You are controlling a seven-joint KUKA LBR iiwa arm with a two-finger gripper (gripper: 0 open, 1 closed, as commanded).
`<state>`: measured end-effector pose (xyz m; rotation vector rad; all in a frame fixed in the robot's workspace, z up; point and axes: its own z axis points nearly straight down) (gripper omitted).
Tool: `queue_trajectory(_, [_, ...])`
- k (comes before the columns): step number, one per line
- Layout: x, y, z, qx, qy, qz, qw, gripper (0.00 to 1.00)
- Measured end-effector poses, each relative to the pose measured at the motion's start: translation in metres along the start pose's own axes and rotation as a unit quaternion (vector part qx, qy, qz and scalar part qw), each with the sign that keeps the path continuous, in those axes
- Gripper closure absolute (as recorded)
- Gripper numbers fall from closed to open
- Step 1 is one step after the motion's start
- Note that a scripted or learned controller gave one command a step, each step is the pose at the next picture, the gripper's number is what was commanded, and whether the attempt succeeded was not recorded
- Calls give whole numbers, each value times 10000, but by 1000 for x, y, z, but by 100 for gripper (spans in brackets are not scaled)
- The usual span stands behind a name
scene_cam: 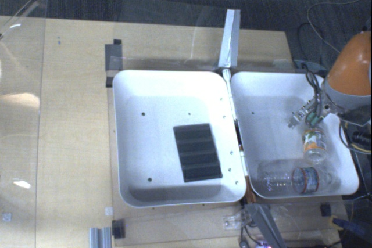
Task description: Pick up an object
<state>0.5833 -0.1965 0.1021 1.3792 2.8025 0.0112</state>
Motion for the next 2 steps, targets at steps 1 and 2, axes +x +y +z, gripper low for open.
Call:
queue_trajectory(1, [37,21,11,20,-2,714,9974,100])
queue_trajectory(2, [37,21,12,22,-2,717,9974,0])
